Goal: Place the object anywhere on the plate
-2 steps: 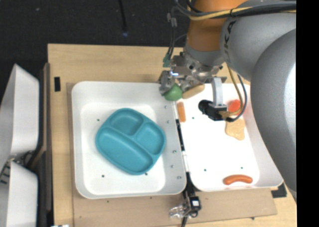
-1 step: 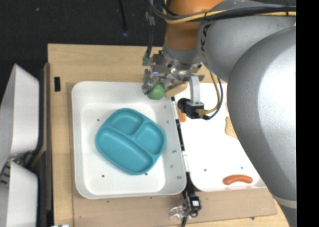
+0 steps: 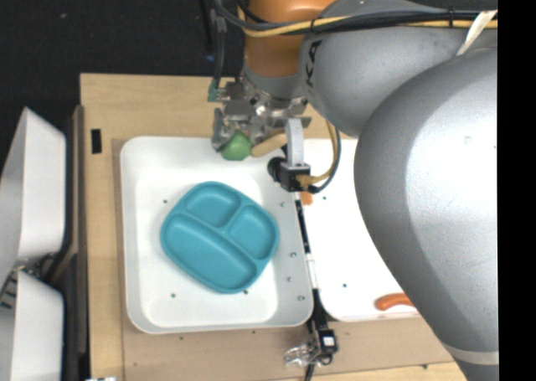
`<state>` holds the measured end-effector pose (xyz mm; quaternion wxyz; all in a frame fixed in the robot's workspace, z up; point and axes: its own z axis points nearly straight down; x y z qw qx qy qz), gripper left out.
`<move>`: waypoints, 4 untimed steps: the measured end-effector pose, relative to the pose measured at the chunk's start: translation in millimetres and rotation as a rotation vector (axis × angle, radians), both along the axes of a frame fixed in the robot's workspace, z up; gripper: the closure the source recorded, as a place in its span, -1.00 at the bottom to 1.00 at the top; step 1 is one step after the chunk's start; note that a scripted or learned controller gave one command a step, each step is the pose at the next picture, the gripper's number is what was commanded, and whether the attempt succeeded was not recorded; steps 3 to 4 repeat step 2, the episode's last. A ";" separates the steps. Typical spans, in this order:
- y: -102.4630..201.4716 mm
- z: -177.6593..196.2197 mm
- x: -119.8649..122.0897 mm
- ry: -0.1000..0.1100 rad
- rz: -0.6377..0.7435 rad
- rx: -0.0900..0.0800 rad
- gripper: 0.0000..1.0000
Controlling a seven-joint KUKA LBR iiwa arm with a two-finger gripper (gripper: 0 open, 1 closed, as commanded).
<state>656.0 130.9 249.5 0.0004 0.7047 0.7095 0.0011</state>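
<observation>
A teal plate [image 3: 219, 235] with three compartments lies in the middle of the left white bin [image 3: 142, 287]. My gripper [image 3: 238, 138] hangs over the bin's far edge, above and behind the plate. A green rounded object [image 3: 235, 146] sits right at the fingertips, with a tan piece [image 3: 266, 141] sticking out to its right. The object is up at the gripper, away from the plate.
The right bin [image 3: 347, 287] holds a small orange object [image 3: 390, 302] near its front, partly hidden by my arm. My large grey arm covers most of the right side. Bare wooden bench [image 3: 100, 103] runs along the left and the back.
</observation>
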 end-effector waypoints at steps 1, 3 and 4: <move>47.2 -15.6 15.3 0.001 -0.001 -0.002 1.00; 44.4 -14.4 15.1 0.001 -0.003 -0.003 -1.00; 44.4 -14.4 15.1 0.001 -0.003 -0.003 -1.00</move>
